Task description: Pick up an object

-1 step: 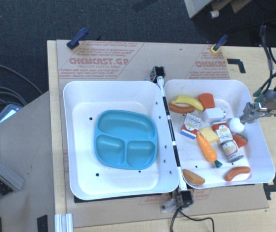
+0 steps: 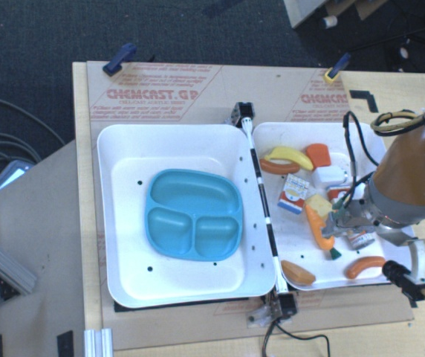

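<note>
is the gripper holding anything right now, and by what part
Cannot be told. The gripper sits low in the right bin, right beside the carrot, but no object visibly sits between its fingers.

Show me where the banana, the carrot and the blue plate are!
banana (image 2: 290, 155), camera view, middle of its yellow curve.
carrot (image 2: 316, 229), camera view, middle of its orange body.
blue plate (image 2: 194, 190), camera view, ridge under its top compartment.

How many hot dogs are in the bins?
2. One hot dog lies near the top of the right bin, under the banana. The other hot dog lies near that bin's bottom right corner. The arm may hide more.
</note>
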`<state>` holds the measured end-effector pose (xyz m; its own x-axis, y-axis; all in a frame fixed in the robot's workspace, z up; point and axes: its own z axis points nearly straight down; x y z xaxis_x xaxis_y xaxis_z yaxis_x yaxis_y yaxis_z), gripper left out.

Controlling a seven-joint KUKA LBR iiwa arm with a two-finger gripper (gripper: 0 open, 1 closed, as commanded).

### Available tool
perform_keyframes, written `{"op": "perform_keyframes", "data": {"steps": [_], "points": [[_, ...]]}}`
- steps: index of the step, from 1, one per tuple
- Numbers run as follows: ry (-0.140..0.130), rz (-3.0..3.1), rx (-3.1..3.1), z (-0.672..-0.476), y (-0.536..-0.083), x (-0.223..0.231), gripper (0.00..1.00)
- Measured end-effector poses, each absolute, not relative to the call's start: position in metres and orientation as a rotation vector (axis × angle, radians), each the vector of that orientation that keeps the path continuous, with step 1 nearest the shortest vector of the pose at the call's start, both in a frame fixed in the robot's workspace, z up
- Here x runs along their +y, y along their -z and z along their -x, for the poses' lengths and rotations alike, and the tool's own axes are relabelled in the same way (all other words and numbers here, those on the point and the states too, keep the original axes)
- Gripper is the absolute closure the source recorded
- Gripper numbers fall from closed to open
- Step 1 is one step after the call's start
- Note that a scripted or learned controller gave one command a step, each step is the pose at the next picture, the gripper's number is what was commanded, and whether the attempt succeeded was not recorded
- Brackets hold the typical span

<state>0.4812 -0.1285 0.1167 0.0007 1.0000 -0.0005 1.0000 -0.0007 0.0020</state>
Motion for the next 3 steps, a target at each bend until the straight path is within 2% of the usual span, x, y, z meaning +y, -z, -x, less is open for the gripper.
{"op": "perform_keyframes", "data": {"steps": [1,2,3], "points": [[-0.01,-2.212,2.211,-0.575,-0.09,-0.143,0.0],[0.031,-2.244,2.236,-0.66,-0.08,-0.146,0.0],[0.002,-2.223,2.223,-0.618,-0.085,-0.145,0.0]]}}
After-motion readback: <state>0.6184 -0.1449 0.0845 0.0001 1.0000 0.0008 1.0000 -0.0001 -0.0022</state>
